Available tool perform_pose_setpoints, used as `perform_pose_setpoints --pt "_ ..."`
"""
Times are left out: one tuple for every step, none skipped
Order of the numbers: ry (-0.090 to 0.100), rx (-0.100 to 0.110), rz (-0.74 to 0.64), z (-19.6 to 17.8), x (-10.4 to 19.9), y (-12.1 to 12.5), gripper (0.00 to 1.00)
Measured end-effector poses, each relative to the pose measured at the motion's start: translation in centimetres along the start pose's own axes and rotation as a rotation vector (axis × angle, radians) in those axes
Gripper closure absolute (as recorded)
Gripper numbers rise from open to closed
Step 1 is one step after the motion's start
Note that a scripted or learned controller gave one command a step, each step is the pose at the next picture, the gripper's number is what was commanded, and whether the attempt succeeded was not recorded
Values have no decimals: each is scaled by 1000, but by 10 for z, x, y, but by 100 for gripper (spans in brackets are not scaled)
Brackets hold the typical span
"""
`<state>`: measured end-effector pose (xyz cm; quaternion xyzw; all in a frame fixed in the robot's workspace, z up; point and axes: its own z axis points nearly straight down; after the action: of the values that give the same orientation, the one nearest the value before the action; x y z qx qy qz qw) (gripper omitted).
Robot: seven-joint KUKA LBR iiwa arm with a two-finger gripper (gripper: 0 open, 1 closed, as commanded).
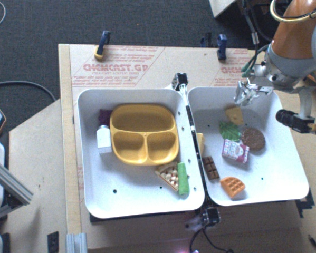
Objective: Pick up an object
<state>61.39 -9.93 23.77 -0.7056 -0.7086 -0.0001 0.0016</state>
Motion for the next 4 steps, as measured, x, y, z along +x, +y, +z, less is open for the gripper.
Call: perform_pose_setpoints --pt "1 3 -1 14 50 -29 100" --pt "0 2 0 18 89 -53 100" --pt "-1 -5 1 3 110 -58 100" --pt "-2 3 4 24 111 -54 100"
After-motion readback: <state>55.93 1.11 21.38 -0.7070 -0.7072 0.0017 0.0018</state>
